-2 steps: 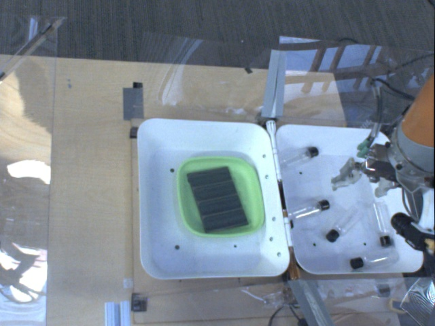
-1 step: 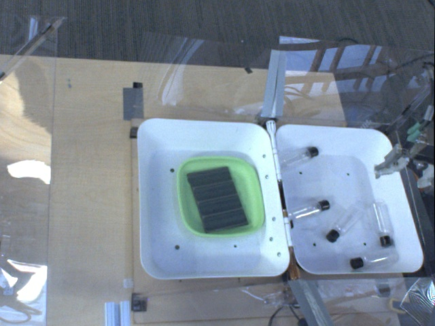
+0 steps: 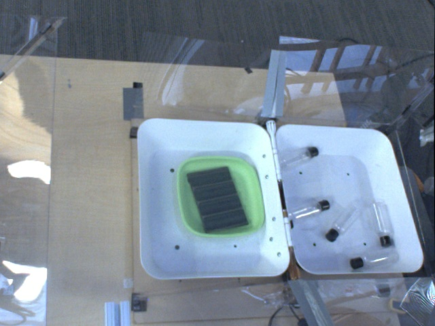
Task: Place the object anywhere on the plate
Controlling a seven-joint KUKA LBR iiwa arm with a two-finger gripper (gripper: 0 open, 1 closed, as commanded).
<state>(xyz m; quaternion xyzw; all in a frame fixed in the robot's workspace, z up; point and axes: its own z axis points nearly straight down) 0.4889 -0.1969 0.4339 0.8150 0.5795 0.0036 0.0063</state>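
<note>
Vials [image 3: 309,211], clear with black caps, lie scattered in the right bin [image 3: 401,175]; the dark ridged block [image 3: 217,200] already rests on the green plate [image 3: 185,197] in my left bin [image 3: 153,202]. Gripper state I cannot tell.

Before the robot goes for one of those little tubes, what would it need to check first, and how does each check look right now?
1. Plate in the left bin: ok.
2. Room on the plate: not ok for the middle, a dark ridged block lies there; the green edge around it is bare.
3. Tubes in the right bin to pick: ok, five clear vials with black caps.
4. A vial lying apart from the others: ok, the top one.
5. Vial by the divider: not ok, close to the wall.
</note>
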